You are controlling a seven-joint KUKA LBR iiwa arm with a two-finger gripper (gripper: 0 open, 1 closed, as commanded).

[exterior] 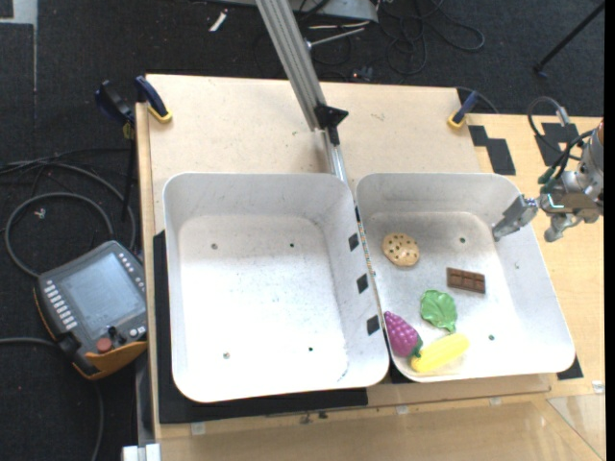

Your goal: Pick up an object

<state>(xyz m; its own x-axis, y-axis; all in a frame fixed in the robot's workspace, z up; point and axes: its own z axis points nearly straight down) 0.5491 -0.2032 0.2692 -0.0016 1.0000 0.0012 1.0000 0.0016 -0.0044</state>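
The gripper (536,221) is seen at the right rim of the right bin (538,286), its fingers spread wide with nothing between them. Five objects are gathered in that bin: a cookie (401,250) near the centre, a chocolate bar (466,279) to its right, a green leaf (439,308) below, and purple grapes (401,333) and a yellow corn cob (440,352) pressed close to the lower-left wall. Open floor is left across the bin's upper and right parts. The left bin (192,257) is set on the table (240,123), rim touching rim.
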